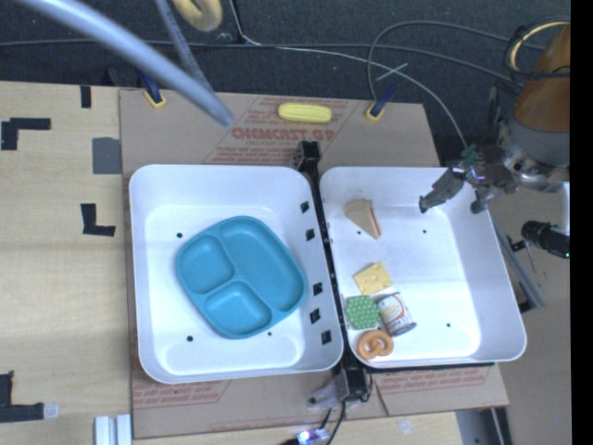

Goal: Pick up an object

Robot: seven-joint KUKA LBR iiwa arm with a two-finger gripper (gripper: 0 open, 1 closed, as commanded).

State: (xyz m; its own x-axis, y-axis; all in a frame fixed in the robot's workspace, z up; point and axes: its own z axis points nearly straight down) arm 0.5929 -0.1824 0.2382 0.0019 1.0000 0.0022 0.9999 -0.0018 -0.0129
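Nothing's picked up yet: the gripper (456, 193) hangs with fingers apart, holding nothing, over the right bin's (473, 276) far right corner; the cheese wedge (364, 218) lies untouched near its far left.

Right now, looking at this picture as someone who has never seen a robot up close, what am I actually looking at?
You are looking down from one camera fixed above a bench. The grey and orange machine at the right is a robot arm; its two-fingered hand hovers over the upper right rim of the right white plastic bin, holding nothing. That bin holds small toy foods: a tan wedge, a yellow cheese-like block, a green square piece, a small tin can and a brown pretzel-shaped ring. The left white bin holds a blue divided plastic plate. A yellow banana-shaped toy lies on the cardboard behind.
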